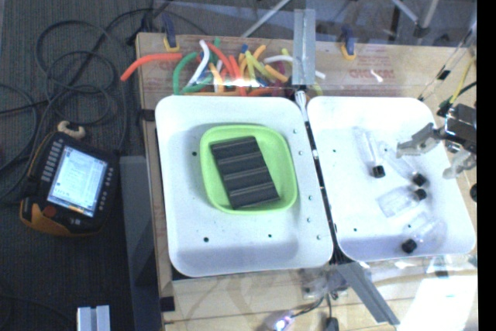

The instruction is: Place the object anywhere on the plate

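A green plate [287, 167] lies in the left white bin [178, 190]. A dark grey ridged block [244, 172] rests flat on the plate, roughly in its middle. My gripper [436, 152] hangs at the right edge of the right bin [341, 221], far from the plate. Its two silver fingers [415, 141] stand apart, open, with nothing between them. Several small clear vials with black caps [369, 150] lie scattered in the right bin, just left of and below the gripper.
A bundle of coloured tubes [225, 67] lies behind the bins on the wooden bench. A metal bar [304, 50] stands at the divide between the bins. On the floor to the left sits a teach pendant [71, 181].
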You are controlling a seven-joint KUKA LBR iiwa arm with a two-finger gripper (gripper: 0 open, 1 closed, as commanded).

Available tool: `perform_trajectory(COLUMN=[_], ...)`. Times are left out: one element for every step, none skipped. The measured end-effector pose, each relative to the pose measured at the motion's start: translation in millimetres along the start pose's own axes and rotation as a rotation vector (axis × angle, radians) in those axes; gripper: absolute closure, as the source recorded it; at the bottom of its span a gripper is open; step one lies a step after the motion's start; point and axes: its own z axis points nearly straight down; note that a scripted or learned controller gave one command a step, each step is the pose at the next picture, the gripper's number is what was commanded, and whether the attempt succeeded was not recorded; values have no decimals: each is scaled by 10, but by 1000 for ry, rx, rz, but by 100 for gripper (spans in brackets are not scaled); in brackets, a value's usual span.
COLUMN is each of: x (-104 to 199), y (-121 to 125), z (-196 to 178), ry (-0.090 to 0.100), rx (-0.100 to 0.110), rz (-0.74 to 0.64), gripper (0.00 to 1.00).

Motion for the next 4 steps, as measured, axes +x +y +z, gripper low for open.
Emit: perform_trajectory(x=[-61, 3, 25, 340], y=[21, -8, -30, 439], z=[-892, -1307, 718, -504], ry=[-3, -2, 0, -2], rx=[-2, -2, 4, 0], rz=[116, 230, 202, 153], gripper=[0, 0, 0, 0])
